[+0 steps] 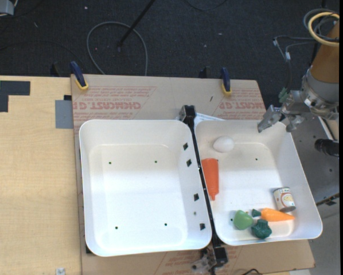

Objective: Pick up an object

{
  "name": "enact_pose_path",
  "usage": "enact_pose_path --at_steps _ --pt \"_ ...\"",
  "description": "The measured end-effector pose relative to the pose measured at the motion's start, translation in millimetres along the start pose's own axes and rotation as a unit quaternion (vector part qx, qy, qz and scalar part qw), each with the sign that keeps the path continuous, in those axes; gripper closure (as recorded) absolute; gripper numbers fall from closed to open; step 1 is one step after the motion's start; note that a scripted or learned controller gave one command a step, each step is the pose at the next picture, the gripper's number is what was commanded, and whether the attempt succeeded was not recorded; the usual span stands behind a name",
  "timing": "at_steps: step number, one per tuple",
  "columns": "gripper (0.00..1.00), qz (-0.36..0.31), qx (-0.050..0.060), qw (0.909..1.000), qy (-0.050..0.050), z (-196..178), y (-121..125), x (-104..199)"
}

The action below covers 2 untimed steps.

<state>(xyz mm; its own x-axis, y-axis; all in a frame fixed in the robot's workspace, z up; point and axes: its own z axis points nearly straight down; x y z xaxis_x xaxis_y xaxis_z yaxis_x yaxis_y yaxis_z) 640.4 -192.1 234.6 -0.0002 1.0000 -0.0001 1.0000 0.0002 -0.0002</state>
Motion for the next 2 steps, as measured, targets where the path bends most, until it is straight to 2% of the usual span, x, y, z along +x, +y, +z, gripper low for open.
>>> enact_pose_path --at_steps 1,2 --pt "0.00 0.002 0.004 1.0000 0.001 74 -90 -9" --pt "0.00 -0.001 0.001 1.0000 0.000 149 -128 64"
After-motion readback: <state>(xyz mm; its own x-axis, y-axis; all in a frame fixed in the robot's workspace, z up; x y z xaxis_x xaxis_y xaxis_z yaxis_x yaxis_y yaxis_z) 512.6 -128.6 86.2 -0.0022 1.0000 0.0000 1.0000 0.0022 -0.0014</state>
